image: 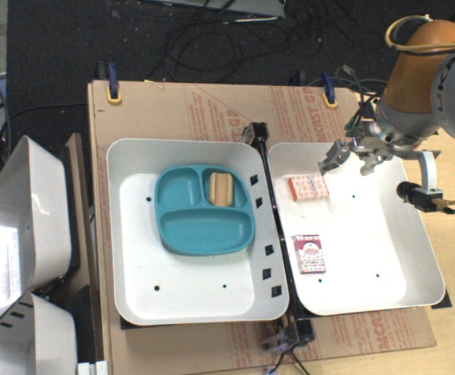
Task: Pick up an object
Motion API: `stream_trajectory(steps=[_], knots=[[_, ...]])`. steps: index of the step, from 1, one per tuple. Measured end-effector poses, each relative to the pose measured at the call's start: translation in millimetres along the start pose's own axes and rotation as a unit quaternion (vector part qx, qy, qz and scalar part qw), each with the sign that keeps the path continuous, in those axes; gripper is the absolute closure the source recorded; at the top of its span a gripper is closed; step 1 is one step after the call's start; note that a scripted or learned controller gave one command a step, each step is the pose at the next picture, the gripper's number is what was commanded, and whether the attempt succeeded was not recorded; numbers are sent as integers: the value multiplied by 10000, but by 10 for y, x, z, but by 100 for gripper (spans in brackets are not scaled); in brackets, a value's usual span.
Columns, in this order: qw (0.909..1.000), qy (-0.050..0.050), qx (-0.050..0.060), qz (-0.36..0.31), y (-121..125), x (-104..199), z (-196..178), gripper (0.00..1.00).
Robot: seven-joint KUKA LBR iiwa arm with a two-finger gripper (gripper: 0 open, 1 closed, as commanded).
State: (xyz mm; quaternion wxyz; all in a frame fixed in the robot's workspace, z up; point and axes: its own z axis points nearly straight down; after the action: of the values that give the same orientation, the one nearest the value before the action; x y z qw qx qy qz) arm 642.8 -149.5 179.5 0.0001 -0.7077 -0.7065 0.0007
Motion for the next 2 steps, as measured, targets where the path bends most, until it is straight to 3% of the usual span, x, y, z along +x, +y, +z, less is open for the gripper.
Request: stream_trajectory(steps=[1, 2], knots=[[10000, 0, -5, -23, 28, 45, 422, 0], [10000, -2, -14, -25, 32, 45, 309, 100]])
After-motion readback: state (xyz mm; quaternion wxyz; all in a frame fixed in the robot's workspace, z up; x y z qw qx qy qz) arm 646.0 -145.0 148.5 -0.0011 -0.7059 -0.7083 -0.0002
